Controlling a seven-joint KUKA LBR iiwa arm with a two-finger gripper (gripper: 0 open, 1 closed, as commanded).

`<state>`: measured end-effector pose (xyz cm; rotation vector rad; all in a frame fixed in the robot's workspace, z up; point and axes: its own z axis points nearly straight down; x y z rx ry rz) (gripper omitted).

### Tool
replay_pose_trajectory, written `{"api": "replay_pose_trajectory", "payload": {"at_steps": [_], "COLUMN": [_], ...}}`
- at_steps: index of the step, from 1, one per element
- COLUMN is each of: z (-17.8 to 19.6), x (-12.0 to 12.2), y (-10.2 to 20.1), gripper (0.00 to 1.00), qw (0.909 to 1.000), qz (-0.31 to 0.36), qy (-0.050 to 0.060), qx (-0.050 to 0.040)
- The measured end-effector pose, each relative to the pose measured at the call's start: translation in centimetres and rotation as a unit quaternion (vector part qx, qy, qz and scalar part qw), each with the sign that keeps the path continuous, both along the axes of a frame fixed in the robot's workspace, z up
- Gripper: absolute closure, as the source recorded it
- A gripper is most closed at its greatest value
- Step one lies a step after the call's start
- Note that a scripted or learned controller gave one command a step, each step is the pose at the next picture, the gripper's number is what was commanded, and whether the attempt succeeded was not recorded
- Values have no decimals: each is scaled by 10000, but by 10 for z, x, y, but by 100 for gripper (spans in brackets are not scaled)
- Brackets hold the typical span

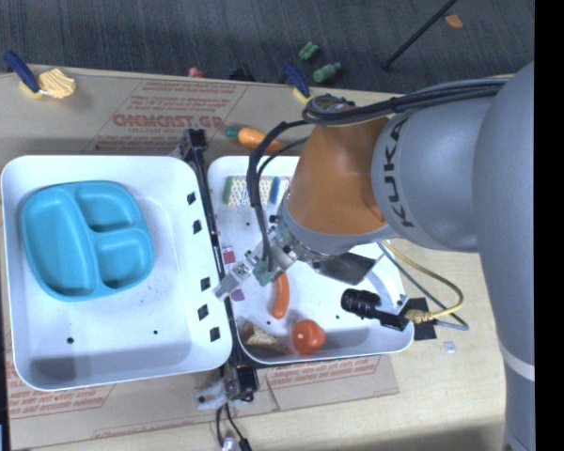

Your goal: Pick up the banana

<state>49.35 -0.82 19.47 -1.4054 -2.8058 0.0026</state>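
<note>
Overhead, the grey arm (pixel 432 177) with its orange band reaches in from 3 o'clock and covers most of the right bin (pixel 357 342). Its gripper (pixel 249 272) sits low at that bin's 9 o'clock side, close to the wall shared with the left bin (pixel 122 336). Whether the gripper is apart or together cannot be told from this angle, and nothing can be seen clamped in it. Where the banana lies cannot be told either, since the arm's bulk hides the middle of the right bin. Just off the gripper at its 5 o'clock lies an orange sausage-shaped toy (pixel 280 296), standing nearly along the 12-to-6 line. A red-orange tomato (pixel 306 336) rests at the bin's 6 o'clock, against the near wall, and a brownish lump (pixel 261 338) lies just beside it at its 9 o'clock. A small pink piece (pixel 227 255) sits by the wall at the gripper's 10 o'clock. Two striped packets (pixel 237 191) lie at the bin's 11 o'clock. The left bin holds a blue divided tray (pixel 75 252) toward its 10 o'clock. A toy carrot (pixel 251 137) lies on the printed cardboard (pixel 160 118), outside the right bin at its 11 o'clock
</note>
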Motion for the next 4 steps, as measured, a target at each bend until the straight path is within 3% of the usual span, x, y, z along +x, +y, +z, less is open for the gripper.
{"api": "replay_pose_trajectory", "payload": {"at_steps": [1,2,3,4], "z": [-3,-104,-94,-103], "x": [-17,-18,-18,-18], "y": [65,113,113,160], "gripper": [0,0,100,100], "qw": [9989,9940,9939,9777], "qz": [478,1092,1104,2098], "qy": [2,-1,8,-16], "qx": [1,3,3,3]}}
